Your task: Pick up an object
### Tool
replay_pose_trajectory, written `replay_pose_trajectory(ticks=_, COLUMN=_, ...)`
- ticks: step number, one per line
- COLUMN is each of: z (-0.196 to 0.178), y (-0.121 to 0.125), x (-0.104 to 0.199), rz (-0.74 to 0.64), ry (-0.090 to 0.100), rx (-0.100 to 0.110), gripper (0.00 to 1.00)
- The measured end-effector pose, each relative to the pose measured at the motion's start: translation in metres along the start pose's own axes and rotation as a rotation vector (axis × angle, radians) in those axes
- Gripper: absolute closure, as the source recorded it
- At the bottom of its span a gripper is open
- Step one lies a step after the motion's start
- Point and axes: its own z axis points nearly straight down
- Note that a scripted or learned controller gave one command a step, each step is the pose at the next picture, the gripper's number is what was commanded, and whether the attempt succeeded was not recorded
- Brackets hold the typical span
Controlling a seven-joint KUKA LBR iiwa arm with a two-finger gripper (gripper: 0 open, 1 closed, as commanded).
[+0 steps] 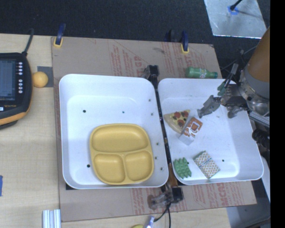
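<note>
Left bin (71,91) carries a yellow divided tray (121,153). Right bin (237,146) carries my candidates: pizza slice (177,118) and small carton (191,129) touching at centre-left, patterned packet (206,164) and green toy (182,167) toward six o'clock. My hand (223,106) hovers at two o'clock, fingers spread, holding nothing, likely lining up on the carton.

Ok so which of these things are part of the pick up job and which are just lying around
Job:
gripper, over the right bin
pizza slice toy
small white and orange carton
green toy
patterned packet

Lying about:
yellow divided tray in the left bin
green bottle
control pendant
yellow ball
</note>
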Motion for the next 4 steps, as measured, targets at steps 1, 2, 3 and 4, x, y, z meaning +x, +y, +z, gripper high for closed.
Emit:
replay_pose_trajectory(ticks=1, z=0.080, y=0.046, x=-0.007, rz=0.000, ry=-0.001, rx=0.002, gripper=0.00)
replay_pose_trajectory(ticks=2, z=0.185, y=0.064, x=-0.021, rz=0.001, ry=-0.001, rx=-0.006, gripper=0.00)
replay_pose_trajectory(ticks=3, z=0.174, y=0.065, x=-0.021, rz=-0.003, ry=-0.002, rx=-0.007, gripper=1.00)
replay_pose_trajectory(ticks=4, z=0.174, y=0.065, x=-0.021, rz=-0.003, ry=-0.002, rx=-0.007, gripper=0.00)
